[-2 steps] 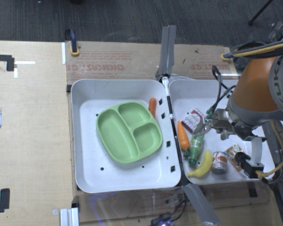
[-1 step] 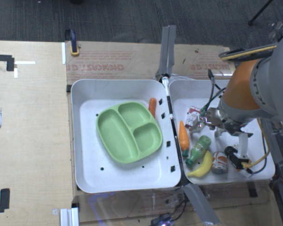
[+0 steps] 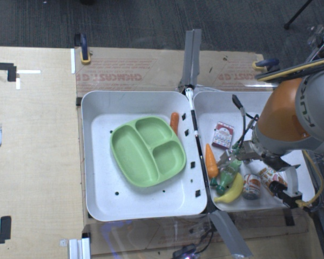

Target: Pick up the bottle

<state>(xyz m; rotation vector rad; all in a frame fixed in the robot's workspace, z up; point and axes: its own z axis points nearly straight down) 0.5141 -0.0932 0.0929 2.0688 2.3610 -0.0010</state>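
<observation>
The bottle (image 3: 225,178) is green and clear. It lies in the right bin (image 3: 216,104) near the front, between an orange carrot (image 3: 211,161) and a yellow banana (image 3: 232,190). My gripper (image 3: 234,158) hangs low over the bottle's upper end, touching or nearly touching it. The grey arm with its orange band (image 3: 283,115) reaches in from the right and hides the bin's right part.
In the right bin there are also a red and white box (image 3: 222,135), a can (image 3: 251,186) and a small labelled item (image 3: 274,180) partly under the arm. The left bin (image 3: 92,161) holds a green divided plate (image 3: 147,151) and a small carrot (image 3: 174,122).
</observation>
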